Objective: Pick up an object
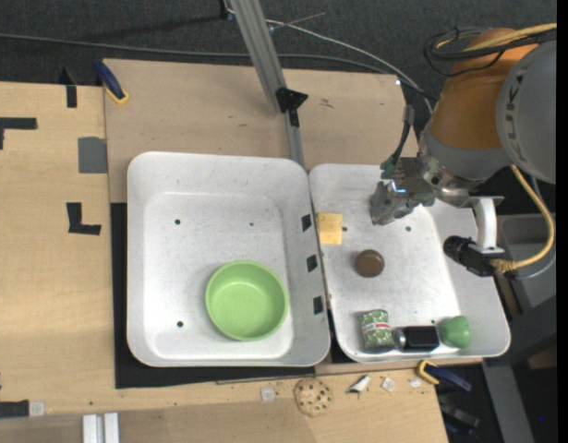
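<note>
The right bin (422, 247) holds a small yellow block (330, 229) near its left wall, a brown round object (368, 264) in the middle, and along the front edge a green-labelled can (375, 329), a black object (416, 339) and a green ball (455, 331). My gripper (389, 208) hangs over the back part of the right bin, above and right of the brown object, with nothing seen between its fingers. A green bowl (247, 300) sits in the left bin (173, 201).
A metal pole (265, 53) slants down from the top to the seam between the bins. A cookie-like disc (309, 396) and small scraps lie on the bench in front of the bins. Cables (528, 247) loop at the right by the arm.
</note>
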{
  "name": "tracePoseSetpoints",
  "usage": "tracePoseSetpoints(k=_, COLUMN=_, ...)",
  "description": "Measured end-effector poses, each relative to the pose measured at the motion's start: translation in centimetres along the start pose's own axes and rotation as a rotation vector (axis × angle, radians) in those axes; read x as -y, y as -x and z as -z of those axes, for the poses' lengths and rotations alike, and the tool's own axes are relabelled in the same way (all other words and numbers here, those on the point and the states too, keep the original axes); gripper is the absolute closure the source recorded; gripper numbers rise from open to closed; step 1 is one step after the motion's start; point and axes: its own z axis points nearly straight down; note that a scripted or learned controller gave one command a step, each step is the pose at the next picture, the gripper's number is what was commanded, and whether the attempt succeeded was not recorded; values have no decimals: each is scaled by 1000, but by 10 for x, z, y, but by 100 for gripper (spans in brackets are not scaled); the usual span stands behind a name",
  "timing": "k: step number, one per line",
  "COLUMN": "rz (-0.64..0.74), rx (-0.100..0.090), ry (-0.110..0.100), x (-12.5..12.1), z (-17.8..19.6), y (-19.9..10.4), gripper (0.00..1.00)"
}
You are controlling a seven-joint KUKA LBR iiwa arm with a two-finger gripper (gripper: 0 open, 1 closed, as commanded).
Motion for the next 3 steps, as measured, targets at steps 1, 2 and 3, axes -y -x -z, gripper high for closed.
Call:
tracePoseSetpoints(k=1, rz=0, rx=0, ry=-2, x=1, z=-13, y=-52, gripper=100)
tracePoseSetpoints(k=2, rz=1, rx=0, ry=-5, x=4, z=-23, y=-103, gripper=100)
tracePoseSetpoints(k=3, rz=2, rx=-1, ry=-1, x=6, z=-11, y=-155, gripper=100)
